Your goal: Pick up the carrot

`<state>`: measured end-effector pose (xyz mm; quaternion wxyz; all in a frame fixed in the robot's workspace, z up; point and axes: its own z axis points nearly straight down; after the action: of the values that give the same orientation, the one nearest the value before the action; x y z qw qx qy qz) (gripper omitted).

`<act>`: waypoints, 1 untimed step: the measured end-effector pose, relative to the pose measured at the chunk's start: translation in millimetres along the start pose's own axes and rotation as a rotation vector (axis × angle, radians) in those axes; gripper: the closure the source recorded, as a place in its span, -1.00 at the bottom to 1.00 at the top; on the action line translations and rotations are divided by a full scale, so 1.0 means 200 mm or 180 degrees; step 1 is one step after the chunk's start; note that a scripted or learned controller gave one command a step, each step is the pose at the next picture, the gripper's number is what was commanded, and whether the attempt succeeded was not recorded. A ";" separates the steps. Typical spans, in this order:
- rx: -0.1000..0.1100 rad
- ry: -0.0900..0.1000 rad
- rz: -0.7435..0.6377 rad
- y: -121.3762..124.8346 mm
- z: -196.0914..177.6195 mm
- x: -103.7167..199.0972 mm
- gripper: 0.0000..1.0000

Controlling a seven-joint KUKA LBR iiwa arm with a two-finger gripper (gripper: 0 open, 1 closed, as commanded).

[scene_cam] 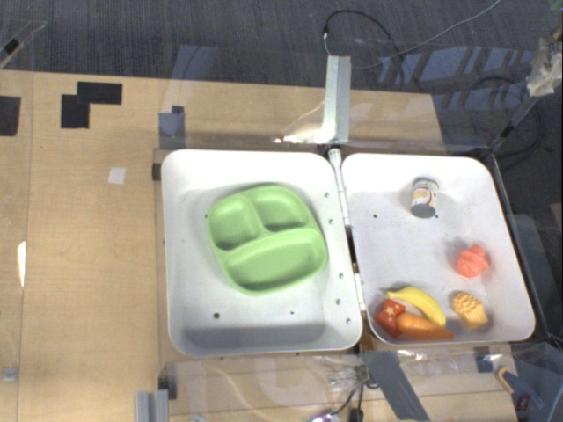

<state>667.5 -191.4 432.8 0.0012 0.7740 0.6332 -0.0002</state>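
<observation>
The carrot [423,327] is a short orange piece lying flat along the near edge of the right bin [493,192], in its front left corner. A yellow banana [420,303] lies just behind it, touching or nearly touching. A small red item [388,315] sits at the carrot's left end.
The right bin also holds a small can [424,197] at the back, a red-orange round fruit [472,261] at the right, and a yellow-brown lumpy item [468,309] near the front right. The left bin [189,319] bears a green divided plate [265,236].
</observation>
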 end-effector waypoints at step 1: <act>0.0005 0.0001 0.0953 -0.10 0.00 -0.04 1.00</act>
<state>645.3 -195.3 432.7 0.0005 0.8598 0.5107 -0.0005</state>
